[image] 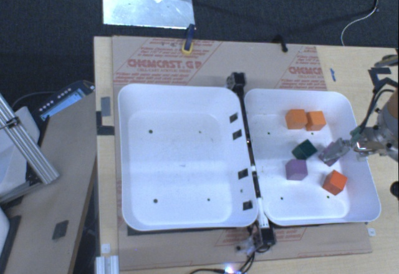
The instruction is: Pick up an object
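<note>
Your jaws [333,152] hover low in the right bin [361,204], just beside the dark green block [304,149], with purple [296,170] and orange blocks [334,181] near; you cannot tell their opening.

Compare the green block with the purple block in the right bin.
The green block is dark and sits turned at an angle; the purple block is paler and sits squarer to the bin wall. The green one lies nearer the gripper, the purple one just below it. Both are small cubes of similar size.
</note>
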You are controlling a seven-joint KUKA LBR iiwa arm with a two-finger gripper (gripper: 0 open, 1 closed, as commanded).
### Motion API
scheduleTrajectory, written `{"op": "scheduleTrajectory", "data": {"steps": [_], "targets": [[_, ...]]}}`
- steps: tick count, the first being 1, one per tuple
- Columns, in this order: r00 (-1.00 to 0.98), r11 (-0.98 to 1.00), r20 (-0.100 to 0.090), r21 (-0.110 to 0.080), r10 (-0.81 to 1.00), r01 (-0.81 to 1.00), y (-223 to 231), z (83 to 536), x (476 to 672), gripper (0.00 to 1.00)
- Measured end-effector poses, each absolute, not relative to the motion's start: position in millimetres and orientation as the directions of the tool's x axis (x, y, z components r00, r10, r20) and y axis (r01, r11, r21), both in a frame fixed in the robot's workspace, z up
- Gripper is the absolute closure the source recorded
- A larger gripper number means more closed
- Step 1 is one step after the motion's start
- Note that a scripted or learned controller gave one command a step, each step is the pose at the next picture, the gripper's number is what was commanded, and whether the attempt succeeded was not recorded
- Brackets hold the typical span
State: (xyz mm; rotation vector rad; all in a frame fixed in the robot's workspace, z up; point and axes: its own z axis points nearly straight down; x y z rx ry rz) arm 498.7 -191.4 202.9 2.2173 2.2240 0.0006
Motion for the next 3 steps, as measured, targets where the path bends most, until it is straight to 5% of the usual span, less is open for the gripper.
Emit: {"op": "scheduleTrajectory", "data": {"steps": [1,2,3], "targets": [[-0.002,0.002,-0.015,0.036,1.0,0.999,-208.6,113.7,550.5,0.0],[-0.001,0.001,-0.001,0.004,1.0,1.0,-205.4,97.7,562.8,0.0],[-0.003,0.003,-0.002,0.004,1.0,1.0,-205.4,106.8,564.2,1.0]]}}
